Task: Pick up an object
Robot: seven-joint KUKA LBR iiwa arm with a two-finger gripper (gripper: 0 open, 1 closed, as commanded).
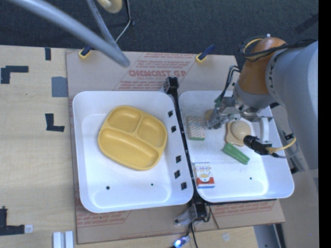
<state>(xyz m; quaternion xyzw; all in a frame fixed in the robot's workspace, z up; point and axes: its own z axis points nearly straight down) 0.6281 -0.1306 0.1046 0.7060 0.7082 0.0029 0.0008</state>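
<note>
My gripper (216, 119) hangs low in the right bin (258, 187), at its upper middle, under the orange-banded wrist (257, 71). Just left of it lies a small speckled green and tan sponge-like block (195, 127). A cream round object (238, 132) sits right beside the gripper on its right. A green stick-shaped piece (236, 153) lies below that. A small white carton with red and blue print (203, 174) rests near the bin's front left. I see nothing between the fingers.
The left bin (90, 187) holds a yellow divided plate (133, 137). A black divider (178, 138) runs between the bins. A grey pole (62, 19) crosses the upper left. A black cable (266, 148) loops from the wrist over the right bin.
</note>
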